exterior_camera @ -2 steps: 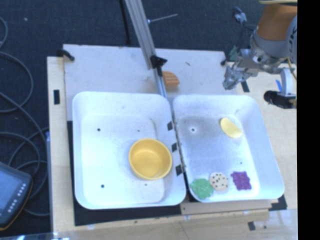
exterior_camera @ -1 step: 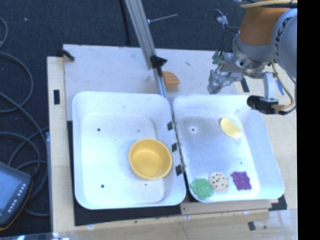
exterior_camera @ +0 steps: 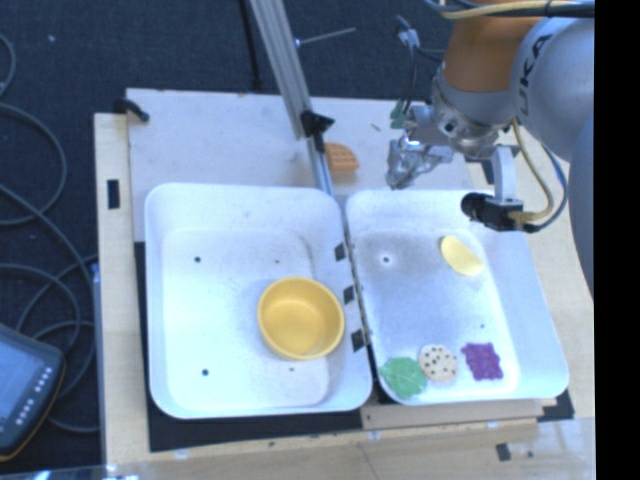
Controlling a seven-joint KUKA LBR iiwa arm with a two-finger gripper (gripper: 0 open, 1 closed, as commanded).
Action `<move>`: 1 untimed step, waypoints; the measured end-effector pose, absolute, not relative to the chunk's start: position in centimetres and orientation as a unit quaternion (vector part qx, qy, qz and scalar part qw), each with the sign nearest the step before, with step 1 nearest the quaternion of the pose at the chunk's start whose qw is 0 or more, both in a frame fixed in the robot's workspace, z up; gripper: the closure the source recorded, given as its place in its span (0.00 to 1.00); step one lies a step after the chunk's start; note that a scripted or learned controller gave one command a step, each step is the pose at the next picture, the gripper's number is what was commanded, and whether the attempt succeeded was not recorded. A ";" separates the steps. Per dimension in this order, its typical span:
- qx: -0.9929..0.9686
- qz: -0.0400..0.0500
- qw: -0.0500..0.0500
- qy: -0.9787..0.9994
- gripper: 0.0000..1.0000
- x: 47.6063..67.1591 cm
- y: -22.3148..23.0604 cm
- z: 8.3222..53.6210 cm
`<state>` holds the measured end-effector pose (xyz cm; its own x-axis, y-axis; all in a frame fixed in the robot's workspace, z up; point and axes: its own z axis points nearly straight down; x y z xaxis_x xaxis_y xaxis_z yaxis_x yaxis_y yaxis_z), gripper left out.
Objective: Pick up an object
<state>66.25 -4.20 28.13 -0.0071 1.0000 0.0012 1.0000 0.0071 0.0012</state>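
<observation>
Yellow draws your eye first: a bowl (exterior_camera: 300,317) sits upright in the left bin (exterior_camera: 180,218), toward that bin's right wall, well apart from everything else and open side up, so its rim is free to reach. Moving right, you pass the slanted metal rail (exterior_camera: 285,63) and a small orange object (exterior_camera: 341,159) lying on the surface (exterior_camera: 200,133) just behind the bins, outside either one. In the right bin (exterior_camera: 530,298) you have the likeliest candidates for picking: a flat yellow piece (exterior_camera: 461,255) near the back, alone on bare floor, and, crowded along the front edge, a green piece (exterior_camera: 403,376), a speckled round cookie-like piece (exterior_camera: 437,363) touching it, and a purple piece (exterior_camera: 483,360) just beside. The end effector (exterior_camera: 405,168) hangs over the back rim of the right bin, behind and to the left of the yellow piece, with nothing between its fingers; whether they are spread or pressed together, you cannot tell from this angle. I judge the grasp has not begun, and the isolated yellow piece looks the easiest choice.
</observation>
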 end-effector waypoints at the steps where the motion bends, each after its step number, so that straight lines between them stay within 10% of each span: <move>1: -0.705 0.000 0.001 -0.709 1.00 65.7 1.4 26.4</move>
<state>65.67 1.43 26.43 -0.0067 1.0000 0.0006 1.0000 0.0067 -0.0008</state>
